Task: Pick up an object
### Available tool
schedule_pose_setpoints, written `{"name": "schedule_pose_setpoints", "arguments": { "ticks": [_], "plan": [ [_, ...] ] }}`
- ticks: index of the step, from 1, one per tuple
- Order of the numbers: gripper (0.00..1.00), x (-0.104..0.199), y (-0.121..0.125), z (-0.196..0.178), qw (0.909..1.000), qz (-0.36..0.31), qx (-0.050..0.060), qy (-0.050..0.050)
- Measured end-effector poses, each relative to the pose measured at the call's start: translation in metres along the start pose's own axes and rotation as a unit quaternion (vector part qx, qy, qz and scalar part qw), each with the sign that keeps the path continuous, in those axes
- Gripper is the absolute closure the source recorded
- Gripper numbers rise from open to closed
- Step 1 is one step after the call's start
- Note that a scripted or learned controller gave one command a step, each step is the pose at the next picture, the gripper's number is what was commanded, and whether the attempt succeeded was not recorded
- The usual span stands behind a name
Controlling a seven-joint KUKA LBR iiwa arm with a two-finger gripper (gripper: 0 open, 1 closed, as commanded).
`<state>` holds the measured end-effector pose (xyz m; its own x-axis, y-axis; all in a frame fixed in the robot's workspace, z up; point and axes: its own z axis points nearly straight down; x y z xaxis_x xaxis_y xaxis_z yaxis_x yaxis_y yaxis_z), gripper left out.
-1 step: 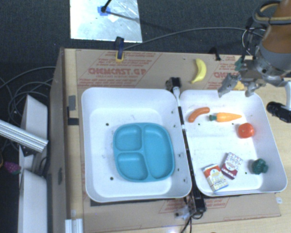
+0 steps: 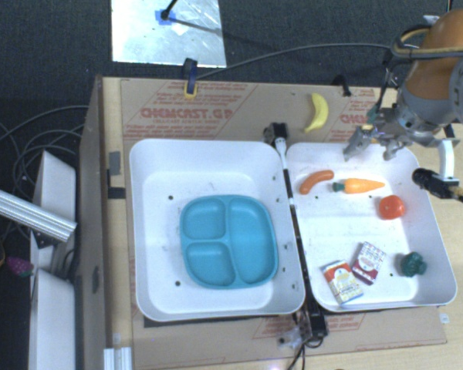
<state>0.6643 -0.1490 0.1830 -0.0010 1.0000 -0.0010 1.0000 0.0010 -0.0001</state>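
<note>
We see the table (image 2: 216, 106) carrying two white bins side by side. The left bin (image 2: 158, 183) holds a blue divided plate (image 2: 228, 240) near its middle. The right bin (image 2: 428, 245) holds the small things: a sausage (image 2: 316, 180) and a carrot (image 2: 359, 185) lie near each other toward the far edge, a tomato (image 2: 391, 206) sits just right of the carrot, and two small cartons (image 2: 355, 272) lean together near the front edge with a dark green toy (image 2: 412, 264) beside them. A banana (image 2: 318, 112) lies on the table beyond the right bin. The arm (image 2: 444, 52) hangs over the bin's far right corner, and its pincer (image 2: 374, 146) is open with nothing between the fingers, above the rim.
</note>
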Motion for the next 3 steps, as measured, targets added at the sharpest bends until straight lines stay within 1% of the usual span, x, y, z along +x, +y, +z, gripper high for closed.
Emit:
{"name": "schedule_pose_setpoints", "arguments": {
  "ticks": [1, 2, 3],
  "plan": [
    [0.00, 0.025, 0.004, 0.070, 1.0000, -0.002, 0.000, 0.001],
    [0.00, 0.066, 0.005, 0.098, 1.0000, -0.002, -0.001, 0.001],
    [1.00, 0.066, 0.006, 0.087, 1.0000, -0.003, -0.003, 0.000]
  ]
}}
